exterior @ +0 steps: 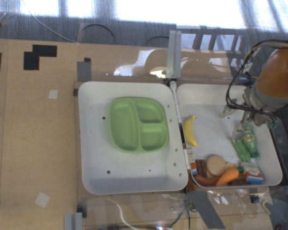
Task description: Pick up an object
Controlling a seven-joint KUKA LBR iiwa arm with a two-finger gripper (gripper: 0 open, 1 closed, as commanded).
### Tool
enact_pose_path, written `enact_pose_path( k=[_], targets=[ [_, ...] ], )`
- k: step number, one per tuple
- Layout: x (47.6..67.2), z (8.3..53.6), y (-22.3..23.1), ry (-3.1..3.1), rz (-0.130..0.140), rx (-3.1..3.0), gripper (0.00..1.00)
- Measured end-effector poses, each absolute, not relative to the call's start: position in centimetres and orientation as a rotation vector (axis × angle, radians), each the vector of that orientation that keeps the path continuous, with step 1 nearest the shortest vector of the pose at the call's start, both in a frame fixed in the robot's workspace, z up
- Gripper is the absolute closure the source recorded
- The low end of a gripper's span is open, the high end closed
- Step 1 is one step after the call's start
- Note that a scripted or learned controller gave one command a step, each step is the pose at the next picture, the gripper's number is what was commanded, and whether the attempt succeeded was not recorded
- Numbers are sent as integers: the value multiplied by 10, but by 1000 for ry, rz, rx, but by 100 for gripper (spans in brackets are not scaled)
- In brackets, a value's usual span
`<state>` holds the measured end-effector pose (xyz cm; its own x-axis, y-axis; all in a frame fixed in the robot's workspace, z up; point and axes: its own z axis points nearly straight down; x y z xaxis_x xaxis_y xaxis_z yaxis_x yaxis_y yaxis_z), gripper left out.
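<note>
At the right bin's (216, 99) far right edge, the gripper (243, 130) hangs over green plastic bottles (246, 146); finger state unreadable.

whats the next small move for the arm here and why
Probably a short, straight descent. The gripper hangs right above the green bottle and the green vegetable near the right bin's far side, and no item is visibly between its fingers, so lowering onto them seems the likeliest route to a grasp.

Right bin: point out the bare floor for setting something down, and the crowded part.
In the right bin, free floor lies between the banana and the hand, running to the far wall. The near edge is crowded: carrot, round bun, green bottles, small packets.
</note>
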<state>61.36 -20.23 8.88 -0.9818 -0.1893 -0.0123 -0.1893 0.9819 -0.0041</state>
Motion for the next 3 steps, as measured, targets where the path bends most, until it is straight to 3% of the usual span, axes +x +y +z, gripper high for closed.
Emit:
enact_pose_path(
  k=[1,2,3],
  targets=[
    [621,90,-205,3118,-4,-252,0],
    [625,105,-204,3105,-9,-257,100],
    [624,104,-204,3106,-8,-257,0]
  ],
)
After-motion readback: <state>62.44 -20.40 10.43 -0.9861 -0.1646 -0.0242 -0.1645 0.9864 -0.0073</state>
